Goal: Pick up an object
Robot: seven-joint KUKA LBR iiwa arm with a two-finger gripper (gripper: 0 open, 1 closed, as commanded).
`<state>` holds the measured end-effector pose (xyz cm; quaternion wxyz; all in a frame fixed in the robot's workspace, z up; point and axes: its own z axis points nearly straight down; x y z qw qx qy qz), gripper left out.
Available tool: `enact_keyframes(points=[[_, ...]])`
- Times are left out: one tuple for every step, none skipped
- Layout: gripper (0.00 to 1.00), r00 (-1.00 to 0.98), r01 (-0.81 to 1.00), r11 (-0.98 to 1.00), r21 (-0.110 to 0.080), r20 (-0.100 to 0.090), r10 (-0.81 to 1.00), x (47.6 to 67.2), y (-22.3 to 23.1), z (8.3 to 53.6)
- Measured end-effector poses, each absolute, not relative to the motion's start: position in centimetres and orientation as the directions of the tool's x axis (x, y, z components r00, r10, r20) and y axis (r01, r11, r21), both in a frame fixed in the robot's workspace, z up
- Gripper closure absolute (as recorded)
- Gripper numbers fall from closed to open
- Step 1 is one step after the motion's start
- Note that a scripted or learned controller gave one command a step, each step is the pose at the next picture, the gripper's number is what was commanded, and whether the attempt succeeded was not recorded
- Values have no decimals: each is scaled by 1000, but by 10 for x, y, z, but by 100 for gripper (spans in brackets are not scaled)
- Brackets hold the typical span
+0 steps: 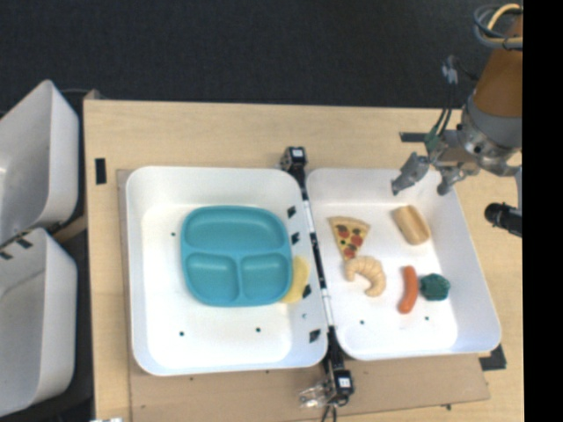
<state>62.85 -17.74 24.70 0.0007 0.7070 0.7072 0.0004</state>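
Observation:
The right bin [457,319] holds a pizza slice [350,234], a croissant [368,273], a bread roll [410,223], a red sausage [407,288] and a green broccoli piece [434,286]. My gripper [428,178] hangs over the bin's far right corner, just behind the bread roll. Its two fingers are spread apart and hold nothing.
The left bin [158,341] carries a teal divided plate [236,254] with a yellow item [300,280] tucked at its right edge. A black clip row [310,253] runs between the bins. White chairs [31,218] stand at the left.

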Motion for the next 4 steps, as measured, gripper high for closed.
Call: enact_keyframes(points=[[0,1,1000,-1,-2,-2,1000,626,-175,205],[0,3,1000,-3,-2,-3,1000,625,-179,162],[0,5,1000,-5,3,-3,1000,627,-177,103],[100,6,1000,-6,6,-3,1000,628,-178,116]])
